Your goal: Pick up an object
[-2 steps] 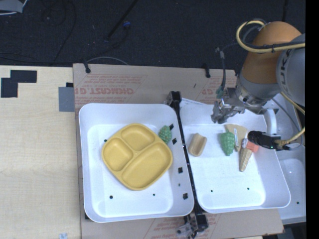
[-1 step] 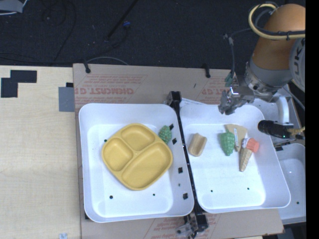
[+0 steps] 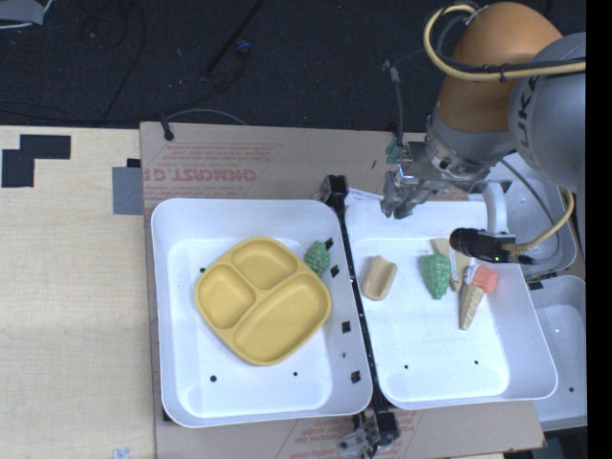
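the yellow divided plate (image 3: 264,299) sits in the left bin (image 3: 182,352), nearest the lens, a small green piece (image 3: 316,254) at its upper right edge. in the right bin (image 3: 516,371) lie a tan block (image 3: 379,278), a green bumpy toy (image 3: 436,274), a cone (image 3: 470,304) and an orange-red bit (image 3: 485,278). my pincer (image 3: 400,201) hangs over that bin's far rim with nothing visibly in it; how wide it stands i cannot tell.

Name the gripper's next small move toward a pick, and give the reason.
Probably shift the gripper toward the tan piece and lower over it. The gripper hangs above the far edge of the right bin, away from every item, and the tan piece lies nearest and apart from the green toy.
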